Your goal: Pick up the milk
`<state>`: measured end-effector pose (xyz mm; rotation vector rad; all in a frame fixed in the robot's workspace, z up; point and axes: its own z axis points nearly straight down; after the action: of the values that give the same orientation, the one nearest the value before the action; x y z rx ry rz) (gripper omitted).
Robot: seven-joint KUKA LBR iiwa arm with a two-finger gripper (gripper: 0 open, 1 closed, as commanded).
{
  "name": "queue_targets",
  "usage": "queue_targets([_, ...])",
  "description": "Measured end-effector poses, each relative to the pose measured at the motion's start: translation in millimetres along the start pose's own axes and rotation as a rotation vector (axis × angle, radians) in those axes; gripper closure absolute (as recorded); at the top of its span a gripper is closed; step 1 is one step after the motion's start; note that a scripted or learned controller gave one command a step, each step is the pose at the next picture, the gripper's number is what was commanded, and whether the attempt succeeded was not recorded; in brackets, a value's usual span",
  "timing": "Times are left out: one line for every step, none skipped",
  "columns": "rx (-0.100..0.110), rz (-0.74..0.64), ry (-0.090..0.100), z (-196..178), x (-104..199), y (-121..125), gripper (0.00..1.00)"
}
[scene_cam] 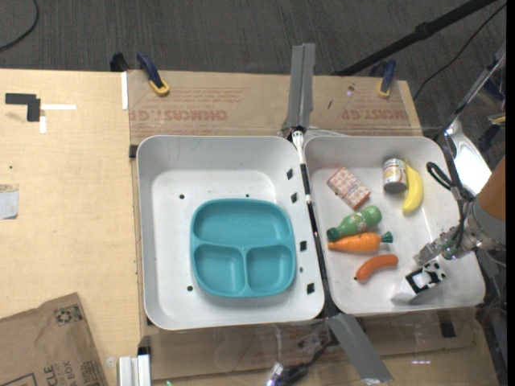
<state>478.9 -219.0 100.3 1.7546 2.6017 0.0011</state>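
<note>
Near the right bin's front right corner: the milk (pixel 424 282), a small white carton with black patches, lies tilted on the bin floor close to the front rim.
Hand: the hand (pixel 438 252) hovers just above and a little behind the carton, at the end of the grey arm (pixel 491 207) that comes in over the bin's right rim.
Hand state: its metal tips sit close over the carton, but I cannot tell how far open it is, nor whether it touches the carton; nothing is plainly held.
Right bin: the right bin (pixel 386 147) also carries a pink box (pixel 348 186) toward the back, a small can (pixel 393 174) with a banana (pixel 413 188) just beside it near the back right, then a green bottle (pixel 355 223), a carrot (pixel 358 243) and an orange sausage (pixel 376 266) in a loose column near the middle.
Clearance: the sausage is the nearest neighbour to the milk and lies apart from it, toward the left.
Left bin: the left bin (pixel 161 215) holds a teal divided plate (pixel 241 248), well apart from the work.
Table: cardboard sheets and clamps (pixel 153 75) sit along the table's back edge.
Done so far: by my reading, the approach is made; the hand is placed over the right thing.
Left to do: the grasp itself looks unfinished, and the lift has not begun, since the carton rests on the bin floor.
Risk: the carton's tilt near the rim could let it slip aside as the hand closes.
</note>
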Motion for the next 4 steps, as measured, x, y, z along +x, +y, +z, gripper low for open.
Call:
queue_targets([0.002, -0.155, 0.002, -17.6, 25.8, 9.4, 0.00])
queue_targets([0.001, -0.156, 0.000, -72.4, -3.3, -1.6, 0.00])
queue_targets([0.000, -0.511, 0.001, -10.0, -2.4, -1.3, 0.00])
queue_targets([0.000, -0.422, 0.001, -50.9, 3.5, 51.5, 0.00])
